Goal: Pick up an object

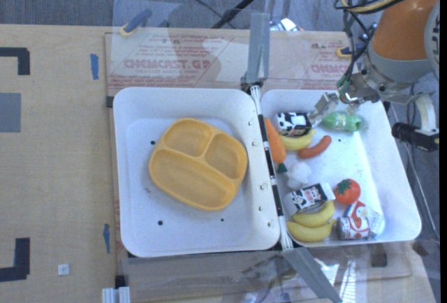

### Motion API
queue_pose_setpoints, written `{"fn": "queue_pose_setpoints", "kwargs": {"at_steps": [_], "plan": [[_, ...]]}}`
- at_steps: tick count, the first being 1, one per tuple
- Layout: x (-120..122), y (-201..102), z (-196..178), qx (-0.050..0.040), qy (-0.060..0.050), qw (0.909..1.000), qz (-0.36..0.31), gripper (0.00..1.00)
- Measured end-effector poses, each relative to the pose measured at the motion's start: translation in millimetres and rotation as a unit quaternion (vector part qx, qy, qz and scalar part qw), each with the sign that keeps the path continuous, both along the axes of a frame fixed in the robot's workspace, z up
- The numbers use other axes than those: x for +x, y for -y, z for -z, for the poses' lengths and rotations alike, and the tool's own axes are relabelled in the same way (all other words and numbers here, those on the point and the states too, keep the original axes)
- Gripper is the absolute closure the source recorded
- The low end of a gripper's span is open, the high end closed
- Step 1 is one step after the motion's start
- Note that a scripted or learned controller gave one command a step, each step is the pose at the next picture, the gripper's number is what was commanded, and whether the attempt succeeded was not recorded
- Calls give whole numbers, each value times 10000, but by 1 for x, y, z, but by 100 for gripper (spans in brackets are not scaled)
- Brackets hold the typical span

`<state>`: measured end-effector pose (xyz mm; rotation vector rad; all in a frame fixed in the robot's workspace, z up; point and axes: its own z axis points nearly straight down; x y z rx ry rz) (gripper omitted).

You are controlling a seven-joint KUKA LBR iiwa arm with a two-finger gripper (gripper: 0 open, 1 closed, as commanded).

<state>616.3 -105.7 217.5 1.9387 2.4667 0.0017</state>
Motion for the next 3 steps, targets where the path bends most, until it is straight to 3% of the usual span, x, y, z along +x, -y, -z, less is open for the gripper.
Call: {"fn": "queue_pose_setpoints", "kwargs": {"at_steps": [1, 2, 3], "plan": [[-3, 45, 122, 3, -1, 9992, 389, 0], [-2, 45, 112, -2, 11, 9992, 390, 100], [-23, 20, -12, 3, -4, 10000, 54, 100]]}}
